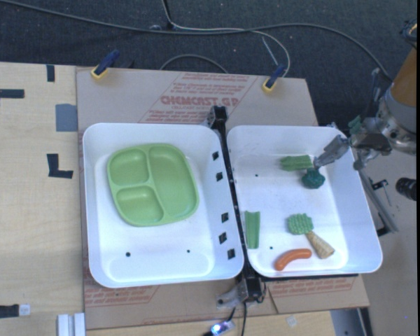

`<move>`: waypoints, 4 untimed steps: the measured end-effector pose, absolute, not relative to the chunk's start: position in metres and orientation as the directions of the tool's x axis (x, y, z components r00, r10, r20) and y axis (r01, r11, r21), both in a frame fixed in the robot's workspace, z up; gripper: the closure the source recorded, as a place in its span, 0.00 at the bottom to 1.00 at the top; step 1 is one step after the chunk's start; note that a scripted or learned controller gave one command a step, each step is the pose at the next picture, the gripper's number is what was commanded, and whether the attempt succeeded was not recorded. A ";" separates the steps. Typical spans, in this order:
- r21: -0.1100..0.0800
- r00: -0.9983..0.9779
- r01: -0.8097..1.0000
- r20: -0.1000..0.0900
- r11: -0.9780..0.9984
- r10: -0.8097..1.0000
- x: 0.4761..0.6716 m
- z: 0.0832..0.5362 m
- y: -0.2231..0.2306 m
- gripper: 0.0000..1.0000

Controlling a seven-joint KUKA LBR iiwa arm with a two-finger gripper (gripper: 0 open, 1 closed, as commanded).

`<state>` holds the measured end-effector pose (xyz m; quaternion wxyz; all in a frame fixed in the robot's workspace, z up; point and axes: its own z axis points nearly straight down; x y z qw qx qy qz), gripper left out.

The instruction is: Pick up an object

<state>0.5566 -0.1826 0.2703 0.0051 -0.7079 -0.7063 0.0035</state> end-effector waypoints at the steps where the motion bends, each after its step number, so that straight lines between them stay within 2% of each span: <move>1: -0.002 -0.001 1.000 0.000 0.001 1.000 0.559 0.276 -0.182 0.00; 4: -0.007 -0.001 1.000 0.000 0.001 1.000 0.560 0.133 -0.188 0.00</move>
